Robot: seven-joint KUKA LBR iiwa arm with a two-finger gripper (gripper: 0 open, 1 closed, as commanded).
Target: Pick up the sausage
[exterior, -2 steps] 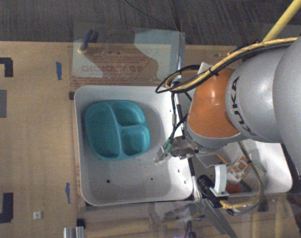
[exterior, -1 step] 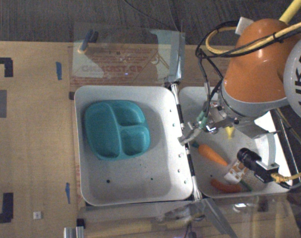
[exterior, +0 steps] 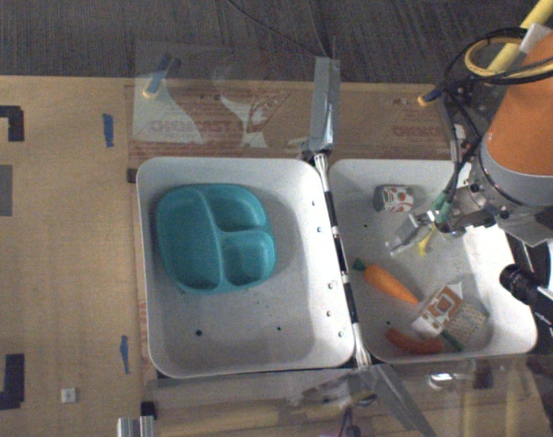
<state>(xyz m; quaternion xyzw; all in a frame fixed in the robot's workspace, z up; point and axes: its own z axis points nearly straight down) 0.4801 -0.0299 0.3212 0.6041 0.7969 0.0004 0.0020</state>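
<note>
Nearest you, the sausage lies at the front edge of the right bin, just beside a small carton. Behind it sits a carrot. Further back the gripper hovers with its fingers spread apart, clasping nothing. A can stands beyond.

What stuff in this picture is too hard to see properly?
- Gripper: small and blurry in the camera view, so what its fingers are doing cannot be told.
- Sausage: its right end is tucked under the small carton.
- Small can: its label is too tiny to read.
- Arm: cut off by the right edge.
- Teal divided plate: what lies in its compartments is too soft to judge.
</note>
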